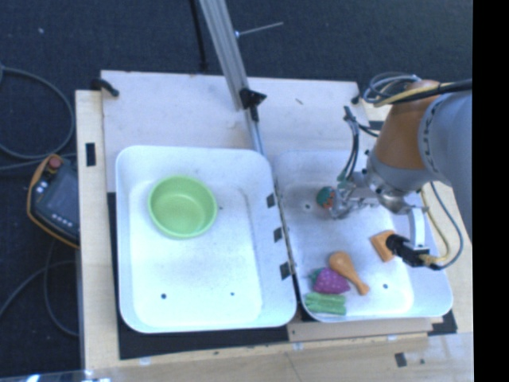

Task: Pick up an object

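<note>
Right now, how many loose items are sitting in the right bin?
5: a small green ball by the gripper, an orange piece, an orange drumstick, a purple piece, a green piece. The arm may hide more.

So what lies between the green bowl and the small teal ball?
In the camera view, between the green bowl and the teal ball: bare left bin floor, then the two bins' adjoining rims.

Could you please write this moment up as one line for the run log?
arm: over right bin | gripper: beside small green object, grasp unconfirmed | left bin: green bowl
</note>
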`<state>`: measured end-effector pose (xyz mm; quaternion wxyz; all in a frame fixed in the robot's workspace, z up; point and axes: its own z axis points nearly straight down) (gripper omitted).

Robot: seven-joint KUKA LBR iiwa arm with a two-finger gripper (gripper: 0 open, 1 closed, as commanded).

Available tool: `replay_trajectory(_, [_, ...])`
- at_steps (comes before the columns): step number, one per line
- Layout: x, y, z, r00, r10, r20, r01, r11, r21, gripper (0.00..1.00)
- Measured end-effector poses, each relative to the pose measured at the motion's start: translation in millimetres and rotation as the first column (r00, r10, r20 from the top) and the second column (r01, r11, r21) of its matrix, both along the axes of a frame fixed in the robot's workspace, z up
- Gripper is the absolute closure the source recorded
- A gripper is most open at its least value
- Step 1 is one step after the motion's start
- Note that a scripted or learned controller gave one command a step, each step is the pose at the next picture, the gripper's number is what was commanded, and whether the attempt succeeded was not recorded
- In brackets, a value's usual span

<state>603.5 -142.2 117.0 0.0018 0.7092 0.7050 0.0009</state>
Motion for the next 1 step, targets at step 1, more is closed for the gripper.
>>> replay_trajectory(1, [6.1,4.4,62.4,1.0,0.009,0.004,-0.009,1.0,0.0,1.0])
